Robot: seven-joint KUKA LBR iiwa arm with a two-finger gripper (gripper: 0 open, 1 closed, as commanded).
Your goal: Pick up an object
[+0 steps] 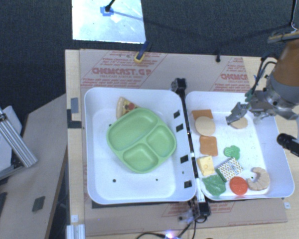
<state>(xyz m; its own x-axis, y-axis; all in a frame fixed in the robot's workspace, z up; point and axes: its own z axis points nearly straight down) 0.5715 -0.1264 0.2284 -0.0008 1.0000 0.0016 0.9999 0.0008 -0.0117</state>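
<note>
On my feed I log two white bins side by side on the surface (74,133). Left bin (97,183): one green divided plate (141,139) with three sections, lying tilted across the middle; a pizza slice (124,105) at its upper left, partly tucked under the plate's rim so I see the crust end alone. Right bin (279,178): an orange-brown slab (202,114) at the upper left, a pale round disc (206,126) touching it just below, an orange square (208,145) under that, then a yellow block (206,164). Toward the lower edge: a green leafy piece (231,152), a small patterned packet (229,169), a darker green piece (214,184), a red round item (238,185) and a tan curved pastry (259,179), packed closely together; where one ends and the next begins is hard to make out. The arm (291,68) enters from the right, cut off by the frame edge. Its tool (237,114) hangs low over the upper part of the right bin, just above a small pale piece (239,123) that it partly covers. The tips blur into one grey mass, so I cannot tell whether the tool is open or closed, nor whether it touches that piece.
</note>
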